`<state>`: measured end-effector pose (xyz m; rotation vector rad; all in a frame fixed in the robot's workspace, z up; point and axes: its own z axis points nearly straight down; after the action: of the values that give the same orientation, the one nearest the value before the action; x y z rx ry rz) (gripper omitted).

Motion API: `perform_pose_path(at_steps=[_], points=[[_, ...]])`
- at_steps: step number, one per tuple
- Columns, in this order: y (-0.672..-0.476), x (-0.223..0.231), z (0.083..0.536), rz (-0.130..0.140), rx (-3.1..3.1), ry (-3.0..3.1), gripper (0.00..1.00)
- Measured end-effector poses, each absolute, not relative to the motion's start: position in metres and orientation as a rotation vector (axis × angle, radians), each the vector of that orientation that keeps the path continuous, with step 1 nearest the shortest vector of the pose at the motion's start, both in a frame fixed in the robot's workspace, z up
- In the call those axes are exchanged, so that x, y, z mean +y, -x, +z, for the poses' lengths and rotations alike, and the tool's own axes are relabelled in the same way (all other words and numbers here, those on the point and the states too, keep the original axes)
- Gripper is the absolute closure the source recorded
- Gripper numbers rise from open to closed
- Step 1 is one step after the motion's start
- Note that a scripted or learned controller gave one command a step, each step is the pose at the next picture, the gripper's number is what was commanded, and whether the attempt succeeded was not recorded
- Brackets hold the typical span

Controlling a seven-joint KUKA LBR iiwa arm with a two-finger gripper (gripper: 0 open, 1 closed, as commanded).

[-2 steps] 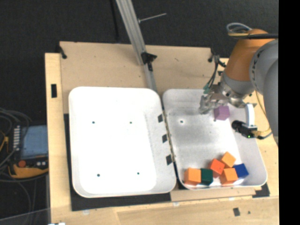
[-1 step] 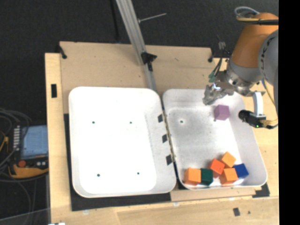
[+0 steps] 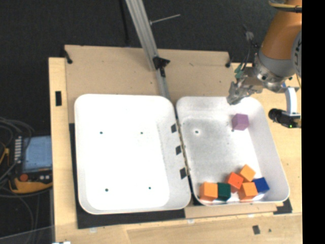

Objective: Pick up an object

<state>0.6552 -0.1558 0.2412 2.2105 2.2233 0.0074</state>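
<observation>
Gripper [image 3: 236, 96] sits at the right bin's [image 3: 203, 151] 12–1 o'clock edge, just above the far rim. Can't tell its state from this angle, and nothing is visibly held. Arm comes in from 3 o'clock, orange band high at the upper right.

Candidates, all in the right bin:
- purple cube [image 3: 240, 121]: alone, upper half of the bin, just at 6 o'clock of the gripper, near but apart.
- cluster along the 6 o'clock wall: orange cube [image 3: 208, 190], green cube [image 3: 224, 191], red-orange cube [image 3: 235, 179], two more orange cubes [image 3: 248, 172] [image 3: 248, 189], blue cube [image 3: 261, 185]. Packed, several touching.

Left bin [image 3: 127, 151] has bare white floor with a few dark dots.

My read: the gripper is parked high over the far rim, pre-descent, so the pick hasn't started. Purple cube looks like the natural target: closest, isolated, clear room on all sides for the fingers. The cluster is worse, since neighbours and the near wall block finger entry.

Risk: if the purple cube's faces aren't square to the jaws, a corner pinch could kick it away.
</observation>
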Motion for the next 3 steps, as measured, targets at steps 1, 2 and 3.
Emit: perform_pose_path(at_steps=[1, 2, 3], points=[[-0.656, -0.157, 0.261, 0.005, 2.230, -2.209, 1.00], [-0.645, -0.116, 0.254, -0.002, 2.227, -2.216, 1.00], [-0.628, -0.071, 0.253, 0.000, 2.228, -2.215, 1.00]])
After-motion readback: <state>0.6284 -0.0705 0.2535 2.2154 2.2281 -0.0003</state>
